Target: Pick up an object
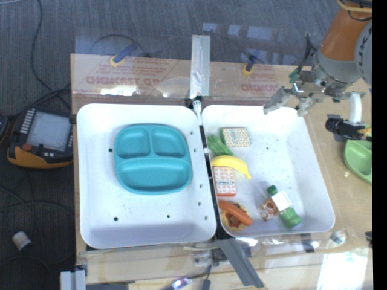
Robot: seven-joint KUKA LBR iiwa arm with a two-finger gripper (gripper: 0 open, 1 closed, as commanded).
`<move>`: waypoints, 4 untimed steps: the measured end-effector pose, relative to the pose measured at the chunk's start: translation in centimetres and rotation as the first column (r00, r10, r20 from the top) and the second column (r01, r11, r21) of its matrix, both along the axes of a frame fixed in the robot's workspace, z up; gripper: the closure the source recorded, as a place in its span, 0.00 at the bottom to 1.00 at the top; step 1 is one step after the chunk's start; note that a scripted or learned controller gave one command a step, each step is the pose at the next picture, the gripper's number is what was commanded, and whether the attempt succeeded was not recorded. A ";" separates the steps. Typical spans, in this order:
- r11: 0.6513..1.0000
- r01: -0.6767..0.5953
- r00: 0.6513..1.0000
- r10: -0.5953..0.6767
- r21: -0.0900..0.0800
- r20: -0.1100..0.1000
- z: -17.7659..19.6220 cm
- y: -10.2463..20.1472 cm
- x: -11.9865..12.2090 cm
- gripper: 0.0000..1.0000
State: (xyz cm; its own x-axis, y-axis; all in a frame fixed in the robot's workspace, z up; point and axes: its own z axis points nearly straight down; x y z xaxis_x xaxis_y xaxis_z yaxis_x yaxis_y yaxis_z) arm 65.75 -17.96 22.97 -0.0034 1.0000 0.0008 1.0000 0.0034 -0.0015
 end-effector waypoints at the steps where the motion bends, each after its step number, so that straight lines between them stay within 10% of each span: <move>1: 0.991 -0.130 0.991 0.130 0.000 -0.002 -7.2 5.8 -4.9 0.00; 2: 0.996 -0.090 0.996 0.090 0.001 -0.002 -4.7 13.1 -10.9 0.00; 3: 0.974 -0.225 0.974 0.225 -0.001 0.000 -4.6 9.5 -13.1 0.00; 4: 0.977 -0.212 0.977 0.213 -0.007 0.020 -12.7 7.8 -8.8 0.00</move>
State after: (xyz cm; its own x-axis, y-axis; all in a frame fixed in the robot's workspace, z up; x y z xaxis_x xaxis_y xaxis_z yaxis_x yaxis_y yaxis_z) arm 56.91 -10.15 10.26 -0.2158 0.9764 -0.0059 0.9763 0.2158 0.0183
